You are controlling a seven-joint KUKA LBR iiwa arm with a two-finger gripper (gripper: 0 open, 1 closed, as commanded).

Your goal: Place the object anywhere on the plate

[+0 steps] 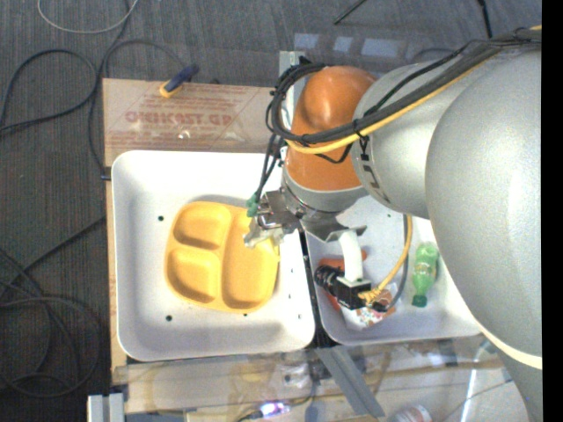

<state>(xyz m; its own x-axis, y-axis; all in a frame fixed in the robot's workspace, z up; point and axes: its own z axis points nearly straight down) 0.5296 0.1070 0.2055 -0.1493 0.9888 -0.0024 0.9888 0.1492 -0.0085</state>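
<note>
The gripper [264,229] hangs over the far right corner of the plate [198,258], which fits a placing move: anything let go there would land in the plate's right compartment or on its rim. The plate is yellow with three compartments and lies near the middle of the left bin [141,323], so it is easy to approach from the right, where the arm [466,148] reaches in across the wall between the bins. The orange band [330,117] sits just far of the gripper, so the wrist appears to point nearly straight down.

Much is hard to read here. Whether the gripper is released or clenched I cannot tell, because its tip is a small tangle of grey and pale parts against the yellow. A pale scrap just below it, at the plate's rim, may be the object or may belong to the gripper, and a small green spot at its left side is equally unclear. So I cannot place the object with certainty. The left compartments of the plate look bare.

One other candidate is a green bottle [424,271] in the right bin [413,334], well apart from the plate and close beside the arm. The arm covers most of that bin, and its far part is hidden. A small reddish thing at the bin's near side is too blurred to name.
</note>
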